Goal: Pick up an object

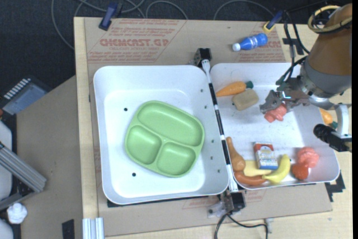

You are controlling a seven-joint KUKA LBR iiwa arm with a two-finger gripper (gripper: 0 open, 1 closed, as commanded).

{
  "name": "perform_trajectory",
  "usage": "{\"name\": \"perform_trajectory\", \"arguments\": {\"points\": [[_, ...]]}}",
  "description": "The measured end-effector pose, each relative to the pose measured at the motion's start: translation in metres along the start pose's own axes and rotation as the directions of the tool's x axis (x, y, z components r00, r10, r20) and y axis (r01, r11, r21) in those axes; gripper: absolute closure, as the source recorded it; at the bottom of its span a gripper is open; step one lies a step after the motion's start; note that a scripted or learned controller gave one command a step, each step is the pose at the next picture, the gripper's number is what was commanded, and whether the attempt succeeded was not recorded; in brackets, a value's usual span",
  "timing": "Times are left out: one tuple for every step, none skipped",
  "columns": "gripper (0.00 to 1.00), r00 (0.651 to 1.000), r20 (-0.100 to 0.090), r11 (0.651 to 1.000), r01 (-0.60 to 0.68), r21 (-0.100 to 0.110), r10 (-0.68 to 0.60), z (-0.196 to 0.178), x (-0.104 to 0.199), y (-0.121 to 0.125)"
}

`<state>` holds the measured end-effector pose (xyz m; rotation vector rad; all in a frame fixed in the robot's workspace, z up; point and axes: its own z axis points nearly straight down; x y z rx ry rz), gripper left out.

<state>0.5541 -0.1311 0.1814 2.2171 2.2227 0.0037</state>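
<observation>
**Gripper low in the right bin, over a small red piece**

From my remote seat I see the arm (330, 59) reaching in from the right, orange band above the wrist. The gripper (278, 102) sits low in the right bin (313, 182), toward its upper middle. Directly under its tip lies a small red object (276, 114), touching or nearly touching the fingers. I cannot tell whether the pincer is wide, narrow, or closed on that piece; the fingertips blur into it.

Other contents of the right bin:
- toy carrot (232, 88) near the upper left corner, lying across.
- tan lump (245, 100) just below the carrot, left of the gripper.
- small box (265, 156) with red and blue print, lower middle.
- banana (279, 170) just beside the box, at the lower edge.
- orange curved piece (239, 165) along the left wall, lower part.
- pink-red soft object (305, 160) at lower right.

Left bin (112, 87) holds a green divided tray (164, 138), three compartments, lying flat.

On the board beyond the bins, a blue bottle (250, 42) lies on its side.
</observation>
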Motion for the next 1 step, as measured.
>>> {"name": "perform_trajectory", "arguments": {"points": [[1.00, 1.000, -0.002, 1.000, -0.001, 0.004, 0.001, -0.0396, 0.0583, -0.0300]]}}
